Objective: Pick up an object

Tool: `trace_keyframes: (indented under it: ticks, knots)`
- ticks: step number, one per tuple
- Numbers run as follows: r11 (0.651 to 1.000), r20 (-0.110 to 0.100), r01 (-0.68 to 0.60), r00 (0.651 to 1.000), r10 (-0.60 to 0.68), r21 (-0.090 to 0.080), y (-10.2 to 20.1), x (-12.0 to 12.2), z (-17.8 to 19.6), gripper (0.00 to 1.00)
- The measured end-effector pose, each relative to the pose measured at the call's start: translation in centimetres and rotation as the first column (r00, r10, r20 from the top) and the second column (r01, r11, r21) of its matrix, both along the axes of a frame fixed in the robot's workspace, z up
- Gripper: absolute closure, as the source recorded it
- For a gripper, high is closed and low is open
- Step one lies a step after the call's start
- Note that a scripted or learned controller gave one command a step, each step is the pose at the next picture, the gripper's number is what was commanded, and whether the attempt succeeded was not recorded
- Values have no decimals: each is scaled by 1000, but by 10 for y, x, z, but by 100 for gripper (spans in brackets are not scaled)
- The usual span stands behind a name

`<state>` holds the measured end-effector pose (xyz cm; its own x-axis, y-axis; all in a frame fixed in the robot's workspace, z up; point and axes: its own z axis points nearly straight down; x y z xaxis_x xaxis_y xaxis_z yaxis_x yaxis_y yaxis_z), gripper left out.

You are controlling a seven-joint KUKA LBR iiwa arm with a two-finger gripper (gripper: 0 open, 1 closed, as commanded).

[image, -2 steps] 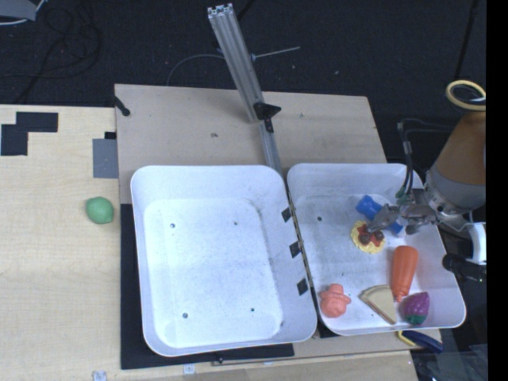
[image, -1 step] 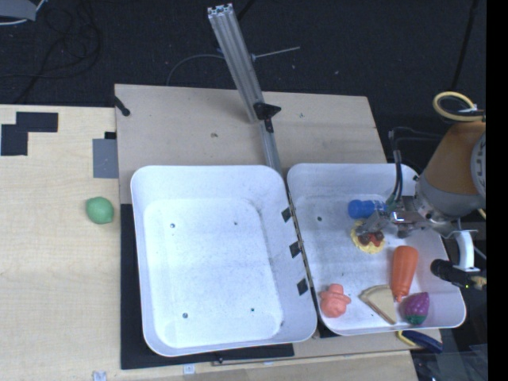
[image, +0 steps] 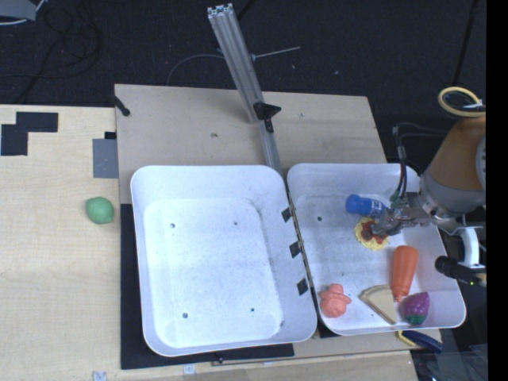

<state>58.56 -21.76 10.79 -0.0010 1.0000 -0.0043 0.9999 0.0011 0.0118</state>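
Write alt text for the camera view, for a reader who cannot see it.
The arm's gripper is low in the right bin, over a yellow and red toy beside a blue object. An orange carrot, pink toy and purple toy lie nearby.

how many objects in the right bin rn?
6 in the right bin: blue piece, yellow-red toy under the hand, carrot, pink toy, tan wedge, purple fruit. Hand may hide more.
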Motion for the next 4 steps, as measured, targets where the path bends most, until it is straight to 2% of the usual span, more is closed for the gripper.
trace_keyframes:
  ticks: [1,2,3,4]
  knots:
    - [1000,-9,2,1000,-2,3,-1,-6,44,100]
    - [1000,-7,1,1000,-1,3,1,2,104,100]
    - [1000,-9,1,1000,-1,3,1,2,139,100]
    - [1000,-12,-3,1000,3,6,58,18,130,100]
